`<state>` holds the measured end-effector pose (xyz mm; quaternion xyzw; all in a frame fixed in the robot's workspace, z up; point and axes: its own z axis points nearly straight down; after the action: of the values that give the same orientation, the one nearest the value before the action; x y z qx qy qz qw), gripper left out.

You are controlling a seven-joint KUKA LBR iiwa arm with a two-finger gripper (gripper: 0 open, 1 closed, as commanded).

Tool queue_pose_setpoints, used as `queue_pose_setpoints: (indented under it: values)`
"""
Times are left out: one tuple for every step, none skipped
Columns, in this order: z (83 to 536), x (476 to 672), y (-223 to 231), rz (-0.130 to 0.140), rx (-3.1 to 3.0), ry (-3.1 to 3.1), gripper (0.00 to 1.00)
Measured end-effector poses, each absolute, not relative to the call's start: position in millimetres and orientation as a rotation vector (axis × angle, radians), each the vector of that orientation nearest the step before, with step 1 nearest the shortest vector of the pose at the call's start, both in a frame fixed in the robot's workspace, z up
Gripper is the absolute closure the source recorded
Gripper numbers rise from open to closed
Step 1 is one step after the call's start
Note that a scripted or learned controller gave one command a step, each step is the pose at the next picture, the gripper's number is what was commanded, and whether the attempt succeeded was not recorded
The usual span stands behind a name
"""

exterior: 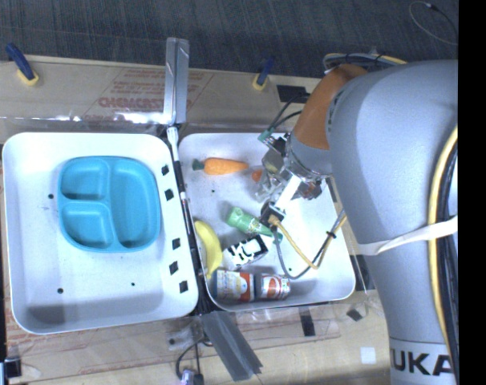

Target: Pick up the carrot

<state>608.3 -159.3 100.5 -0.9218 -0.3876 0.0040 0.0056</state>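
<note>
Our arm (387,159) looms over the right bin (339,283). The gripper (277,184) hangs just right of the carrot (224,167), near the bin's back wall; its state we cannot tell. We should shift left, centre over the carrot, then descend.

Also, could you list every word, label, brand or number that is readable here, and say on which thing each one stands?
"UKA": white letters on the arm's grey base, cut off at the left.
Red print on the cardboard behind the bins: upside down and too blurred to read.
Label on the can: too small to read.
Black-and-white packet: markings not legible.
</note>
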Motion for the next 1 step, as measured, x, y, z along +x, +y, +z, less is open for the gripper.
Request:
queue_pose_setpoints:
  values:
    - [191.8,638.7,-85.4,0.004,-2.943,-1.09,1.0]
